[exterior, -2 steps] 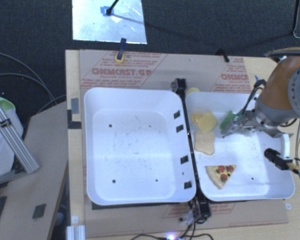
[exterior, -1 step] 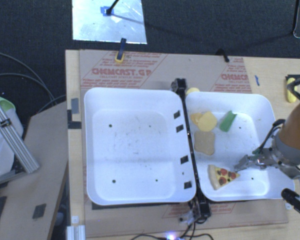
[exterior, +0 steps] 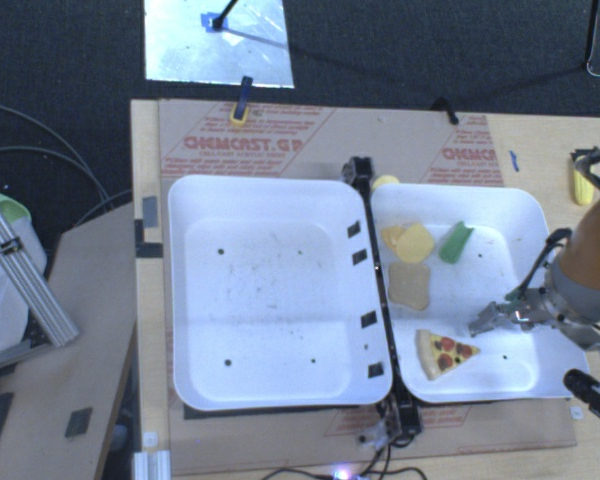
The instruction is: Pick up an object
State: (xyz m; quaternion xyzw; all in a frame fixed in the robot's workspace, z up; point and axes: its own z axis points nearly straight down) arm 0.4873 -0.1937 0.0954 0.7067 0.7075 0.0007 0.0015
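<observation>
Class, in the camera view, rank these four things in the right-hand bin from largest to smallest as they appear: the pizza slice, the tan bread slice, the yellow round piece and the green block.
1. pizza slice
2. tan bread slice, close to the pizza, so that order is unsure
3. yellow round piece
4. green block

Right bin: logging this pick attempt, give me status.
Gripper low over right bin, nothing between its fingers. Pizza slice just below-left of it, not held. Tan slice, yellow pieces, green block lie farther back.
</observation>
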